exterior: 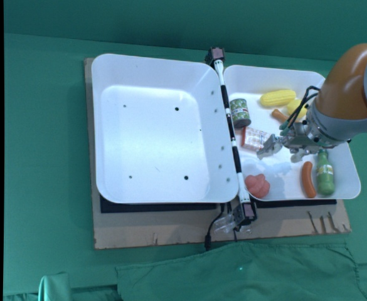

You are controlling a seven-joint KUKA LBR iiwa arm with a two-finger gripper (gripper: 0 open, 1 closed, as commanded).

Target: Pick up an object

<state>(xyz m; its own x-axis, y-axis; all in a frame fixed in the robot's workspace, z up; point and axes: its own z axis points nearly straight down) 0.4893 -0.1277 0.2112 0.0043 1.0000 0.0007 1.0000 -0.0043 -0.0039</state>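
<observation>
My gripper [270,148] hangs low over the middle of the right bin [352,187], reaching in from the right. Its tip is just right of a small pink-and-white packet [255,138], close to it or touching; I cannot tell which. A green can [239,112] stands near the divider. At the back lie a yellow corn-like piece [277,98], a second yellow piece [298,109] partly behind the wrist, and an orange carrot [279,115]. Toward the front are a pink-red lump [257,185], a red sausage [307,179] and a green bottle [324,174].
The left bin [108,124] is a broad white tray with a few dark specks. A black-and-white bar [230,137] runs between the bins. Both sit on a cardboard sheet [164,234] over green cloth. The arm's orange band [354,80] looms above the right bin's far corner.
</observation>
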